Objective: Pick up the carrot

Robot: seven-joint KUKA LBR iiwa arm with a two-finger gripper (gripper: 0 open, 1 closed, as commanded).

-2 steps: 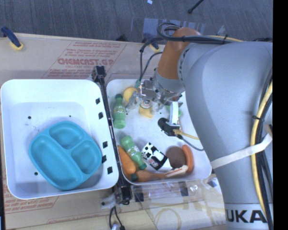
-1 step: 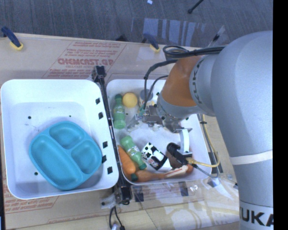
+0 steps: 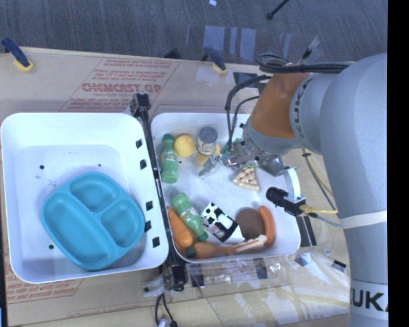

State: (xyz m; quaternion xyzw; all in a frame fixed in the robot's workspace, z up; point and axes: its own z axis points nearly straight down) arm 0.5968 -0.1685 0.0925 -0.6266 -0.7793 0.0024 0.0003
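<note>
Carrot (image 3: 180,231), orange and stubby, lay against the near-left wall of the right-hand bin (image 3: 294,182), tucked beside a green bottle (image 3: 189,214) and just left of a black-and-white cow-patterned toy (image 3: 220,221). Farther along that bin's near wall sat a brown disc-like item (image 3: 249,220) and a reddish sausage (image 3: 266,225), while a second green bottle (image 3: 169,160), a yellow lemon-like ball (image 3: 185,146) and a small jar (image 3: 206,140) crowded its far end. The gripper (image 3: 221,161) hung over the bin's far half, just right of the jar and close to a waffle-patterned wedge (image 3: 245,177), well apart from the carrot; whether its pincer was parted or closed could not be told from this slant, and nothing was seen between its tips. The neighbouring left bin (image 3: 13,182) held a blue divided plate (image 3: 92,219). Judged from the layout, the pick had not yet begun in earnest: the arm (image 3: 341,135) appeared to be in the approach stage. A next move would call for travelling toward the bin's near-left corner, lining up across the carrot's narrow width, and descending without snagging the bottle or the bin wall pressed close on either side.
</note>
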